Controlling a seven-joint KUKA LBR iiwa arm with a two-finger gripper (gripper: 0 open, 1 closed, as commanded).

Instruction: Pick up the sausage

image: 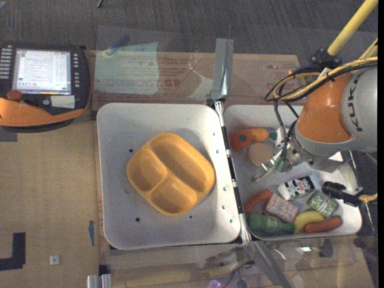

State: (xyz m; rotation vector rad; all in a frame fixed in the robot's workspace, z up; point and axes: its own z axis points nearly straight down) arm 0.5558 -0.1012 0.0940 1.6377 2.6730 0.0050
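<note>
Right bin [351,218], toys clustered: sausage [257,200] at L edge, lying slantwise, touching pinkish block [281,208], just above green bottle [269,224]. Gripper [271,168] w/ metal fingers [262,175] hanging above bin centre, slightly parted, nothing between them, near tan disc [260,155]; apart from sausage. Left bin [114,125] w/ yellow divided tray [171,173]. Orange-edged pendant [42,86] at far L.

Left of the jaws, the yellow divided tray [171,173] looks like smooth matt plastic in a glossy white plastic bin [114,161], while below them the reddish sausage [258,200] has a smooth sheen, and the bench [48,179] looks like matt brown cardboard.
</note>
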